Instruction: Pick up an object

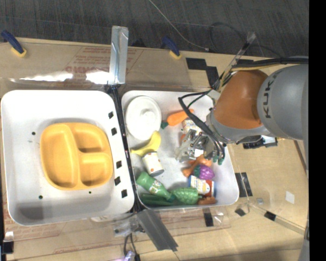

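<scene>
My gripper (198, 145) reaches down from the arm's orange band into the right bin (228, 192), over a cluster of small toy foods. Just below it lie an orange piece (191, 169) and a purple grape-like toy (206, 173). An orange carrot (177, 117) lies to its upper left. A white round bowl (143, 114), a yellow banana (150, 143), a small white can (152, 163), a green bottle (150, 182), a green leafy toy (185, 195) and a small labelled carton (201, 186) share the bin. Nothing shows between the fingers.
The left bin (22, 113) holds a yellow divided plate (76, 155). A metal clamp (118, 53) stands at the rim between the bins. Cables loop above the arm near the right bin's far edge. Brown cardboard bench surrounds both bins.
</scene>
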You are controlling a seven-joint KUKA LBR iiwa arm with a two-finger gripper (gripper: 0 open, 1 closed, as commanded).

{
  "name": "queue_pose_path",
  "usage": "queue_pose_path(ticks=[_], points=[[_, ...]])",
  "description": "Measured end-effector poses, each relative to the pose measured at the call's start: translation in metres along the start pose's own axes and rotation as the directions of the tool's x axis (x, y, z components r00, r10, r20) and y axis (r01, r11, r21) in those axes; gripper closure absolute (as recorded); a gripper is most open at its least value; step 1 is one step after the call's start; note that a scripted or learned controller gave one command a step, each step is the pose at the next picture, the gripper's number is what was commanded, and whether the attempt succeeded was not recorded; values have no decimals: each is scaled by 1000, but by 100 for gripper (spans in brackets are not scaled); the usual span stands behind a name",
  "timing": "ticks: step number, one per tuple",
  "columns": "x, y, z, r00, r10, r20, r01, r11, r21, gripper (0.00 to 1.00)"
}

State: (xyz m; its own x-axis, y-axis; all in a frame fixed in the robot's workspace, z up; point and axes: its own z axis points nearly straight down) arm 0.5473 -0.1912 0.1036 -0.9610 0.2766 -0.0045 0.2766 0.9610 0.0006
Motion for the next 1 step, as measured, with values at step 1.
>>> queue_pose_path(ticks=[1], points=[[-18,45,-169,976,219,7,-219,976,-1,100]])
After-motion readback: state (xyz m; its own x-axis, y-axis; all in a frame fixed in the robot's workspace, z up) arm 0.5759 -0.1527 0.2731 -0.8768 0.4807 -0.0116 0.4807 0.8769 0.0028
